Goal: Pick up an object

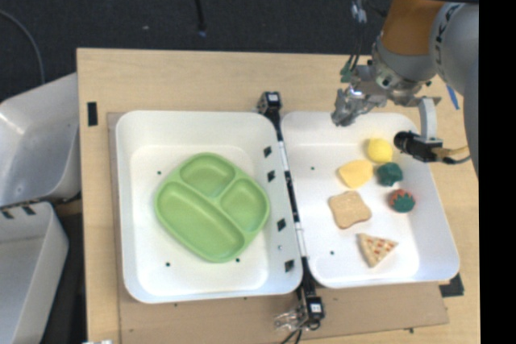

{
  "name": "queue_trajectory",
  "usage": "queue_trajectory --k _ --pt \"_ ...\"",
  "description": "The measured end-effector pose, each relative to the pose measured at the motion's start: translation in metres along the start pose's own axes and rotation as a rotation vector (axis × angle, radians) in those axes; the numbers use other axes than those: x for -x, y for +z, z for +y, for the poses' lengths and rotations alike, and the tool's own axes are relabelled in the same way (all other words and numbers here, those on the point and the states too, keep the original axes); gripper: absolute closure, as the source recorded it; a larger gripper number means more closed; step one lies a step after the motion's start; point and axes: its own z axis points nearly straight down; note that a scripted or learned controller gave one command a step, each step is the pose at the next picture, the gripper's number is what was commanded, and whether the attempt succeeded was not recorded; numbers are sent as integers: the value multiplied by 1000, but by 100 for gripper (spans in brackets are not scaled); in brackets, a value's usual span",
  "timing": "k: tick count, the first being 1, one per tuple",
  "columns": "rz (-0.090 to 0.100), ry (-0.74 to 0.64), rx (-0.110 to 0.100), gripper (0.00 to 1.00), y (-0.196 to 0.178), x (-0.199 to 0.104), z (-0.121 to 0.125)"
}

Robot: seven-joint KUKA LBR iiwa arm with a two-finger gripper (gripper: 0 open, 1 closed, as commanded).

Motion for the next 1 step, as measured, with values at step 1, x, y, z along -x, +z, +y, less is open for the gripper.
queue_trajectory --k 1 --pt "1 -2 -1 100 -7 -54 -2"
